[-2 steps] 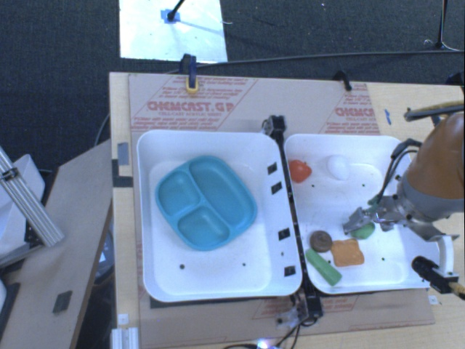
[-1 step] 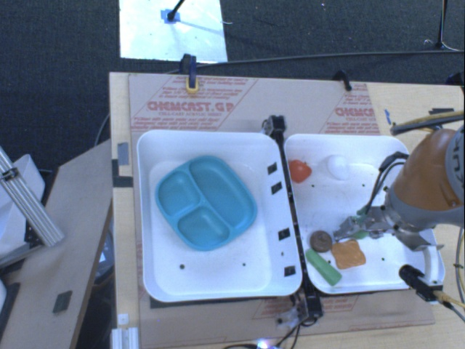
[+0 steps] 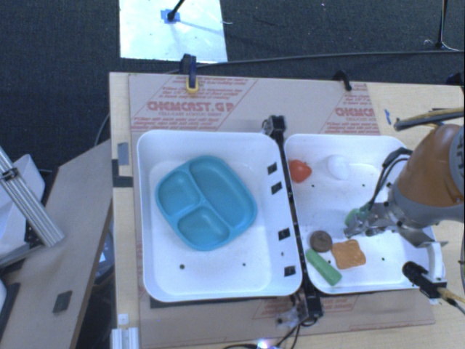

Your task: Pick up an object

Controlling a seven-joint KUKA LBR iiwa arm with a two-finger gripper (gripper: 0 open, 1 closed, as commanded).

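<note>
From my feed, the surface [image 3: 320, 104] carries two white bins side by side: the left bin [image 3: 160, 267] holds a blue divided plate [image 3: 206, 202], while the arm [image 3: 432, 177] leans over the right bin [image 3: 378, 147] from the right. Its gripper [image 3: 357, 222] sits low in that bin's middle — I cannot tell its state. Near it lie a tan toast piece [image 3: 349, 254], a green block [image 3: 322, 266], a brown round piece [image 3: 320, 240], and farther back a white object [image 3: 338, 166] and a red-orange one [image 3: 299, 170].
</note>
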